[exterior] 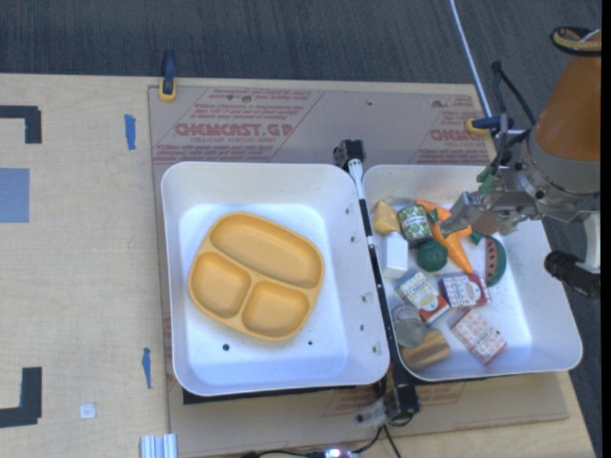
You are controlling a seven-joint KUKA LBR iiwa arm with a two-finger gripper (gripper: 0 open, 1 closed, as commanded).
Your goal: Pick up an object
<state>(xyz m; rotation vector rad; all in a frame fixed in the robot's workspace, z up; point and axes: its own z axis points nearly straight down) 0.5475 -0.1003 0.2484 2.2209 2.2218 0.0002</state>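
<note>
Bread roll (427,351) at right bin's (558,337) near edge, other toy foods piled along its left side; gripper (465,219), fingers spread, holds nothing above carrot (451,240). Left bin (181,208) holds yellow tray (255,275).

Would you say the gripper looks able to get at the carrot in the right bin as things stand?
Probably yes. The gripper hangs just above the carrot, which lies on top of the pile. The green round item and watermelon slice crowd its sides, though.
</note>
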